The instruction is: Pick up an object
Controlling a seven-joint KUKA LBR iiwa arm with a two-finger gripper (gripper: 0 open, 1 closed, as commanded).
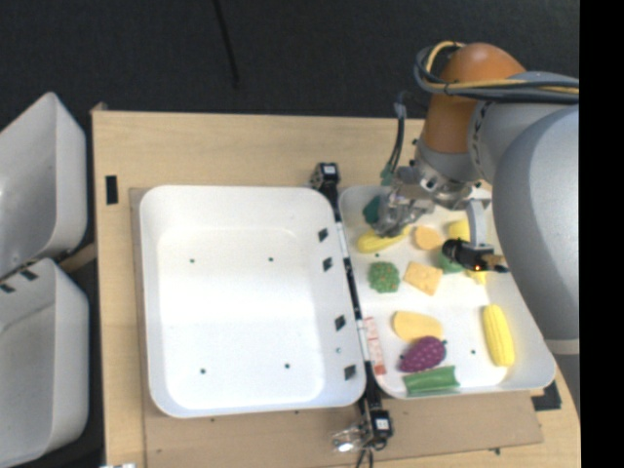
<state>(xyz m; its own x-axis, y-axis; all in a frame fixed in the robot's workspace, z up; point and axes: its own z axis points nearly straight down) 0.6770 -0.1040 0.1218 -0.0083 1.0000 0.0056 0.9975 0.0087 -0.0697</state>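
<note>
My gripper [392, 217] reaches down into the far left corner of the right bin [468, 382]. Its tip is right over a yellow banana-like piece [376, 243] and beside a dark green item [373, 207]. Other toy foods lie in that bin: a green broccoli [384, 278], a yellow cheese wedge [423, 279], an orange-yellow round piece [428, 236], a yellow slice [416, 324], purple grapes [422, 355], a corn cob [497, 334] and a green pod [431, 381].
The left bin [244, 300] lies beside the right one, with a divider rim [346, 281] between them. The arm's large grey body [546, 213] overhangs the right bin's right side. White chair-like shapes [34, 261] stand off the bench at left.
</note>
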